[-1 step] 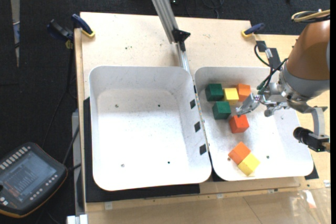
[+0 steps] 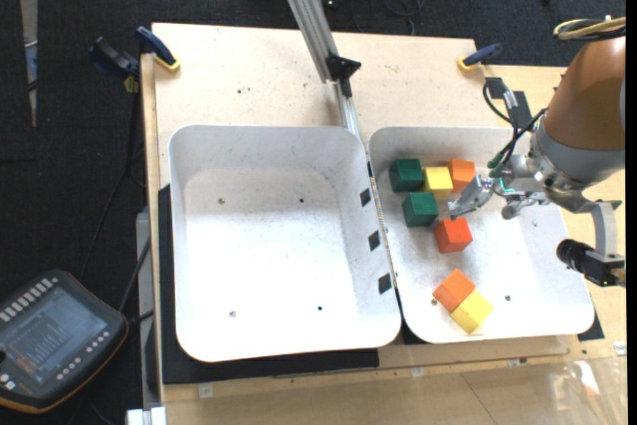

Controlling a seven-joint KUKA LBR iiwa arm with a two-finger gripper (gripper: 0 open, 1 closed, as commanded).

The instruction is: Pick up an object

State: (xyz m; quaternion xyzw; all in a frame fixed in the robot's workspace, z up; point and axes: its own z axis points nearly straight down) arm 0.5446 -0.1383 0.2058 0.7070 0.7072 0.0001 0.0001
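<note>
Blocks, seven, all in right bin [image 2: 557, 309]: upper cluster of green block [image 2: 405, 174], yellow block [image 2: 439, 179], orange block [image 2: 462, 172]; second green block [image 2: 419, 208] just below; red-orange block [image 2: 454, 234] beneath that; separate pair near front rim, orange block [image 2: 455, 290] touching yellow block [image 2: 472, 312].

Left bin [image 2: 269, 244]: bare white floor.

Arm [image 2: 587, 114]: in from right, wrist over right bin's upper right.

Gripper [image 2: 468, 203]: low, beside upper cluster, just right of second green block, above red-orange block. Fingers open or closed: cannot tell. Nothing seen between them.

Progress, judged: approach stage; no grasp, no lift. Remaining: close on one block, raise clear of bin.

Room: upper cluster packed tight, faces touching, little finger clearance. Red-orange block stands apart, open on all sides. Front pair near rim. Right half of bin floor open.
</note>
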